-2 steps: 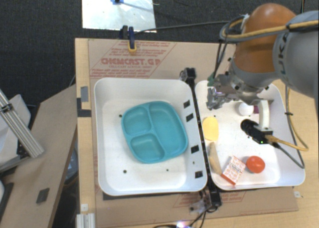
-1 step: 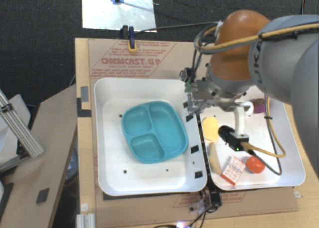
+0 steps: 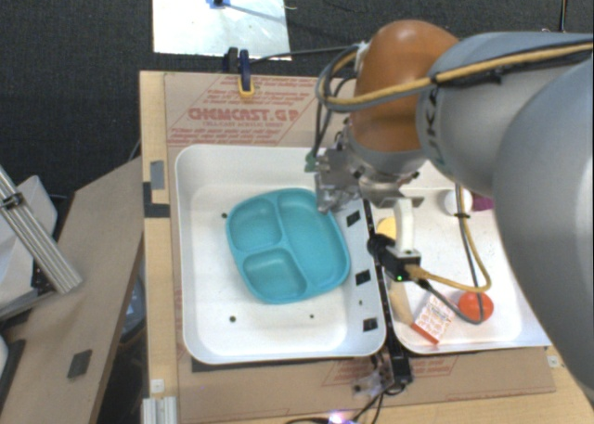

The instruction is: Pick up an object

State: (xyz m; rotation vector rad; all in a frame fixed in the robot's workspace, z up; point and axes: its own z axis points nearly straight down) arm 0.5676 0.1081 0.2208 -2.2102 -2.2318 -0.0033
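arm: nearest my camera is the grey kuka arm [image 3: 529, 134]; its bulk covers the right side of my view, with the orange band [image 3: 399, 88] above the wrist over the back of the bins.
teal plate: the three-compartment teal plate [image 3: 288, 246] lies flat in the left bin [image 3: 200, 320], toward that bin's right half. its right edge runs close to the wall between the bins.
gripper: the gripper [image 3: 331, 192] hangs at the plate's upper right corner, right over its rim. from here i cannot tell how far apart its tips stand, and i see nothing held in it. whether it touches the plate i cannot tell either.
divider: black tabs [image 3: 357, 274] sit along the wall between the two bins, and a black cable [image 3: 379, 292] runs down it toward the front.
right bin: the right bin [image 3: 506, 334] is partly hidden under the arm. near its front lie an orange ball [image 3: 475, 306] and, just beside it to the left, a small red-and-white packet [image 3: 433, 320]. a yellow item [image 3: 386, 227] peeks out under the wrist; i cannot make out what it is. a bit of magenta [image 3: 483, 199] shows at the arm's edge, a white piece [image 3: 451, 201] next to it.
hoses: a tan hose [image 3: 444, 280] loops from the wrist down across the right bin toward the ball.
bench: brown board [image 3: 246, 111] printed with red lettering lies under both bins; a blue-and-yellow clamp [image 3: 244, 74] grips its far edge.
background: a white sheet [image 3: 218, 5] sits on the dark floor beyond.
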